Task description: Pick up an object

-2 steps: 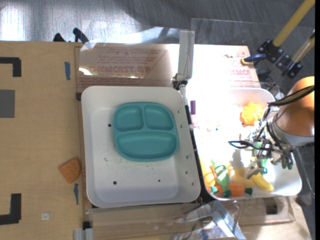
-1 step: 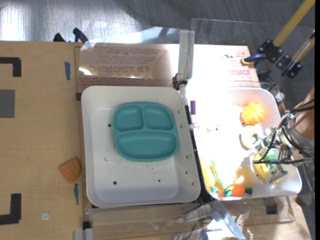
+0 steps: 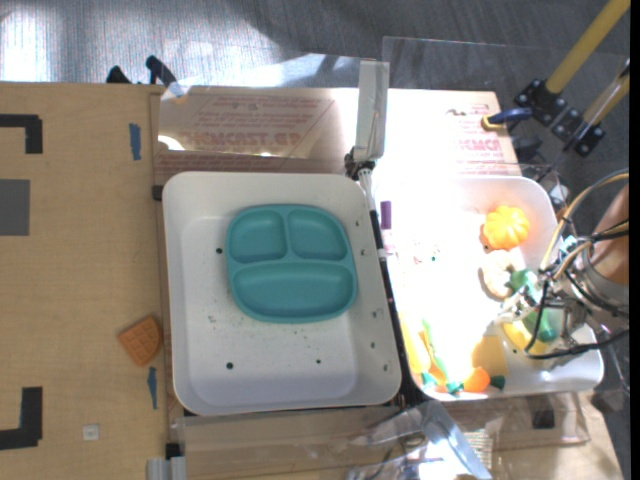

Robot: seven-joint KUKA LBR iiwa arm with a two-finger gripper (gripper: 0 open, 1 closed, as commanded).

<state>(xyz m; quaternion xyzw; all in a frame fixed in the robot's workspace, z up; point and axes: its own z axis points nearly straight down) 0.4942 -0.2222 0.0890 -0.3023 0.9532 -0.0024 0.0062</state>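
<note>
Down at the right rim of the right bin [image 3: 400, 298], the end effector [image 3: 545, 313] sits low among cables and small toys, presumably lowered there because that bin holds the things to pick. Glare and clutter hide its tip, so I cannot tell how far it is open or whether it has hold of anything. A yellow piece [image 3: 520, 334] and a green piece [image 3: 521, 281] lie right against it, the likeliest candidates. Just beyond, an orange pumpkin-like toy [image 3: 504, 226] rests near the bin's far side, and orange and green bits [image 3: 470, 380] crowd the near corner. Further left, the left bin [image 3: 200, 368] carries a teal divided plate [image 3: 291, 262], lying flat. An orange waffle-like toy [image 3: 141, 339] lies outside on the cardboard-covered surface [image 3: 70, 268].
</note>
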